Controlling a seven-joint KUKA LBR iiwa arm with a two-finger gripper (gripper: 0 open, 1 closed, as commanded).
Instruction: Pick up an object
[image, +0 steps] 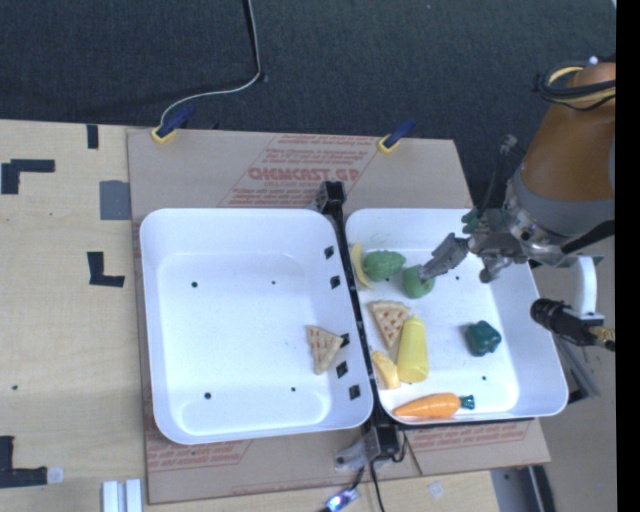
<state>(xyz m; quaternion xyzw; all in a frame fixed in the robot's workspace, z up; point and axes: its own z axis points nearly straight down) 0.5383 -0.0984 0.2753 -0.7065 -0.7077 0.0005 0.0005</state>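
Red lettering reading "CHEMCAST" is seen printed on the cardboard sheet (300, 170) beneath 2 white bins. A small green object (417, 283) is seen in the right bin (530, 345), at the tip of the gripper (428, 273); its long axis cannot be made out. Whether it is actually pinched cannot be told.

My arm (568, 150) is a rounded grey body with a broad orange band above the wrist. Below it sits a cluttered grey metal wrist block, and black cables loop beside it. My gripper (428, 272) ends in 2 slim grey fingers, blurred here, perhaps dark-tipped.
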